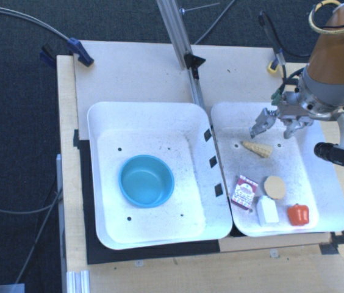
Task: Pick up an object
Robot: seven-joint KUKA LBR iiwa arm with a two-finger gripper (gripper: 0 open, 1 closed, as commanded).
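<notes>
The right bin holds a pale cone-shaped item, a red-and-white packet, a tan round disc, a white block and a red pepper. My gripper hangs over the upper part of this bin, just above and to the right of the cone. Its two fingers stand spread apart with nothing between them. A blue bowl sits in the left bin.
A metal pole slants across the top and ends at a clamp between the bins. Black clips line the divider. A blue clamp and cables lie at the bench's far left corner. A black handle juts at the right.
</notes>
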